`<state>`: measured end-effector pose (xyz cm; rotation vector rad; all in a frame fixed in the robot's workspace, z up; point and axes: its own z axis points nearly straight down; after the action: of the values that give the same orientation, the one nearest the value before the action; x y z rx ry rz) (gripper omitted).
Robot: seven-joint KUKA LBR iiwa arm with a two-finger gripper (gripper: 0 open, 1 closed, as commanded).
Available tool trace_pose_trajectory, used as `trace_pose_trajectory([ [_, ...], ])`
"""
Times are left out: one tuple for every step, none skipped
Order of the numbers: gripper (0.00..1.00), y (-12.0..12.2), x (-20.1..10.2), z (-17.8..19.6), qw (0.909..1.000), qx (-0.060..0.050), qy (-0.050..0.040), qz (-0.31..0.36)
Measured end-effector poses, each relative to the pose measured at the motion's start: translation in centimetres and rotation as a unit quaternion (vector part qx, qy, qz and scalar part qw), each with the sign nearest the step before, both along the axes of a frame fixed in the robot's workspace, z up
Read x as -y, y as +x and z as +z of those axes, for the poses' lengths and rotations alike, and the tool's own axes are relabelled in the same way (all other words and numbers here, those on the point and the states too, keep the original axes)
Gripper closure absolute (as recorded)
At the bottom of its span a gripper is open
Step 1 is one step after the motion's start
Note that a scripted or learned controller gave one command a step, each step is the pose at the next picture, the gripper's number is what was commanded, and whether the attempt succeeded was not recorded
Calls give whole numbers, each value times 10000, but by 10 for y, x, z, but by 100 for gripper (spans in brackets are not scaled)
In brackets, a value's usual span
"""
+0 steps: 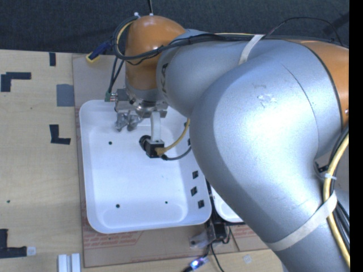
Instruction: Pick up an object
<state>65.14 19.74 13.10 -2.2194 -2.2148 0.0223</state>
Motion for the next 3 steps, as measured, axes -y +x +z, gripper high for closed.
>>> trace_pose_trajectory([
  [100, 17, -38, 49, 10000, 81, 40, 34],
  [100, -28, 1, -53, 10000, 27, 11, 1],
  [100, 19, -39, 50, 9999, 124, 52, 33],
])
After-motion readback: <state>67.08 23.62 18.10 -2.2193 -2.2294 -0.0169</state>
